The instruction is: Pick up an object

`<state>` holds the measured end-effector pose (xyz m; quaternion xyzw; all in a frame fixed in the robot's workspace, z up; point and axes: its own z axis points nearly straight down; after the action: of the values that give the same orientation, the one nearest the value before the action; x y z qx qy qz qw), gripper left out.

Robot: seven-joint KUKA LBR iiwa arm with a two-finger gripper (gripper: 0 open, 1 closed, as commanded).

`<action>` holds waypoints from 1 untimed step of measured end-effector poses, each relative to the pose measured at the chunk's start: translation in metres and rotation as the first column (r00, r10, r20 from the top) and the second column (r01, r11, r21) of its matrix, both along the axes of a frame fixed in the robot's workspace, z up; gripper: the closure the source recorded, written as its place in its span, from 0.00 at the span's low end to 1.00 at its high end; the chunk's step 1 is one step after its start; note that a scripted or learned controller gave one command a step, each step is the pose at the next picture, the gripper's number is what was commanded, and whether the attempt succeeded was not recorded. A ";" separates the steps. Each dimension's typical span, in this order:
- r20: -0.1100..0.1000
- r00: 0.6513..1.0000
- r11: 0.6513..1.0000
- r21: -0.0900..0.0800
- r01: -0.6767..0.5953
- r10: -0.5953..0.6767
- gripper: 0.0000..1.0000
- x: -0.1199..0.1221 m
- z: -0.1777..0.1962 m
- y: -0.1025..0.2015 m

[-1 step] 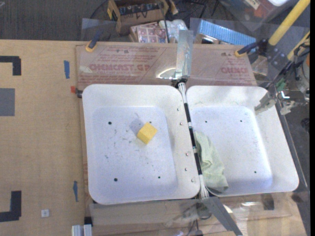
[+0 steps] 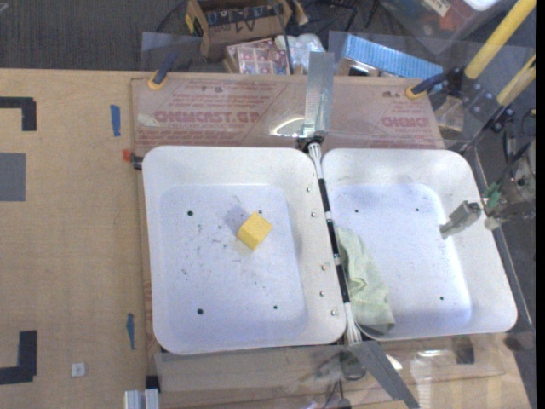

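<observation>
The grey two-finger gripper (image 2: 460,218) hangs over the right-hand shallow white plastic bin (image 2: 477,313), near its right wall, with nothing visibly between its tips; how far apart they stand I cannot tell at this size. Well apart from it, along that bin's left wall, lies a crumpled pale green cloth (image 2: 364,281), soft and likely to bunch or slip from a pinch. In the left-hand shallow white plastic bin (image 2: 170,313), near the middle, sits a small yellow cube-like block (image 2: 254,230), alone. It looks light and stiff, possibly foam, and should take a squeeze across two opposite flat faces from above.
</observation>
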<state>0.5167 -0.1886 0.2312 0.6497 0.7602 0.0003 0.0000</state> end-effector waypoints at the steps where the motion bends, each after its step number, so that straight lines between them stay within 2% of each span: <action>1: -0.002 0.996 0.996 0.001 0.088 -0.088 0.00 -0.018 0.003 0.030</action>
<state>0.4989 -0.1584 0.2337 0.6825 0.7309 0.0000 -0.0009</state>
